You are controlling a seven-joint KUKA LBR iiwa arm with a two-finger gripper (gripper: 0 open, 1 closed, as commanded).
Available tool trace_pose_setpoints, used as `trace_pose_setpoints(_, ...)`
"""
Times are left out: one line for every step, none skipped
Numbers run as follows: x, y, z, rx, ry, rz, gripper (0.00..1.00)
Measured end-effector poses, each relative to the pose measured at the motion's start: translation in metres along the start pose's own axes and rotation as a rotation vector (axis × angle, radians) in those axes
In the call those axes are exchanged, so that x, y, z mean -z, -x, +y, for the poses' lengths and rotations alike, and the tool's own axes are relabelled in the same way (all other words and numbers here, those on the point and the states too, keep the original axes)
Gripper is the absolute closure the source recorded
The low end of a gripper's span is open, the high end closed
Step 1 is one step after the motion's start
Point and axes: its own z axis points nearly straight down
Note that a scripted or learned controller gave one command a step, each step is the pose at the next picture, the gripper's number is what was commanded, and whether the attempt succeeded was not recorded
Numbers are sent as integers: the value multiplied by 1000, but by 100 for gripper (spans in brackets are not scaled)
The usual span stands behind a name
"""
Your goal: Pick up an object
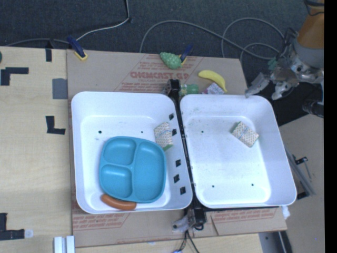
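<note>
Counter (31, 157): pale wood with a cardboard sheet under two white bins.

Left bin (84, 141): blue divided plate (132, 168), a sausage-like toy (119, 202) at its near edge, a small patterned block (164, 135).

Right bin (263, 183): one patterned block (245, 133) lying flat and alone, probably light and stiff; best pinched across its short sides.

Pincer (263, 88) hovers beyond that bin's far right corner, prongs spread, holding nothing.

Blue plate (132, 169), orange sausage (118, 202), yellow banana (212, 78)
</note>
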Motion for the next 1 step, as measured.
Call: trace_pose_setpoints(-156, 9, -6, 1, -1, 0, 0)
